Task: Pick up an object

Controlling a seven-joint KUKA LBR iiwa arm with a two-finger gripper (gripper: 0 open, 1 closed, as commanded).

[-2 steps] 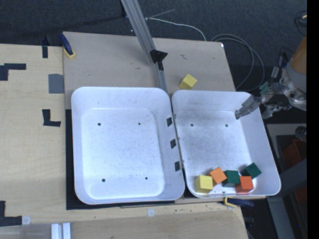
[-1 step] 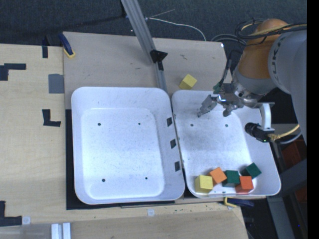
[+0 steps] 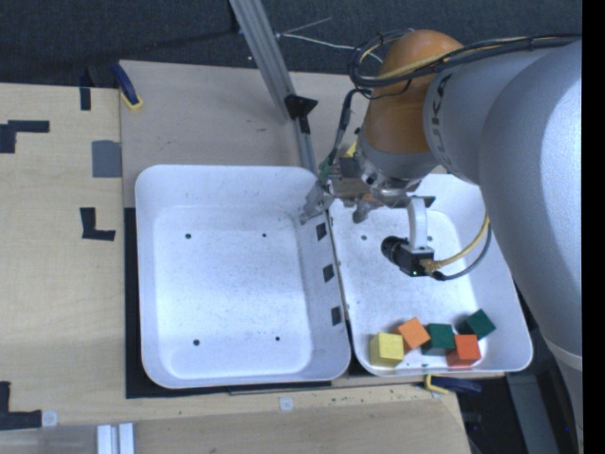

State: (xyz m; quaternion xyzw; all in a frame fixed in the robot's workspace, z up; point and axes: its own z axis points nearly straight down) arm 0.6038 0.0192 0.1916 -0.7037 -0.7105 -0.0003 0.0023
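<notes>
Five blocks [image 3: 440,337] crowd the near corner of their bin [image 3: 373,291], bunched tight, so picking one looks fiddly. My claw [image 3: 352,201] hovers over that bin's far end, well apart from them. Whether it's wide or narrow, I can't tell.

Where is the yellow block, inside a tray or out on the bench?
Inside: the yellow block lies on the floor of the tray under the arm, by its near rim, beside an orange block.

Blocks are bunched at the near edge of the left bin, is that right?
Not quite. The blocks are bunched at the near edge of the right bin, not the left one, as the camera view shows.
</notes>
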